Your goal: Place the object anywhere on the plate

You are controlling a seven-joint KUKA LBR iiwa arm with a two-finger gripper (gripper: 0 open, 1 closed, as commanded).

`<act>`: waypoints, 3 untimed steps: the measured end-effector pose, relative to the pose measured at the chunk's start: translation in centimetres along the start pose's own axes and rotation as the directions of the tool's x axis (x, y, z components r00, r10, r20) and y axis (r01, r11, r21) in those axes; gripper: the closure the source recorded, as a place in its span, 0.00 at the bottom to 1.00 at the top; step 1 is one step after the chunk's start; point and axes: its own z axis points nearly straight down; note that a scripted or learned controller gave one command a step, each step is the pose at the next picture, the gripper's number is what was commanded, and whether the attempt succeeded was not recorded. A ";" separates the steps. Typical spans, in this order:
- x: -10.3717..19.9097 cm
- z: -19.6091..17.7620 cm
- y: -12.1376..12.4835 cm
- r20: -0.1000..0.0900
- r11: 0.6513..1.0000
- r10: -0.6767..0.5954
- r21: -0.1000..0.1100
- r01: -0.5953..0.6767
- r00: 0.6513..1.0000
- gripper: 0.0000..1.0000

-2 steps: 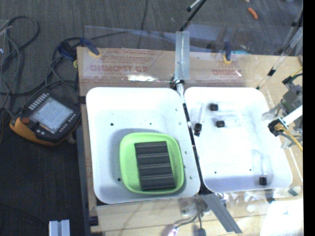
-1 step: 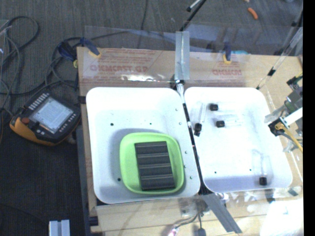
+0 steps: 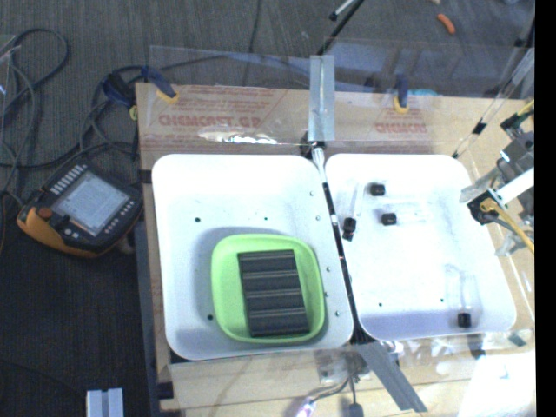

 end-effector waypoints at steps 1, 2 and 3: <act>-0.8 4.1 1.7 0.001 0.998 0.057 0.000 -0.057 0.998 0.00; -1.6 6.0 3.6 0.002 0.994 0.106 0.000 -0.106 0.994 0.00; -0.7 4.3 2.2 0.000 0.986 0.165 0.001 -0.165 0.986 0.00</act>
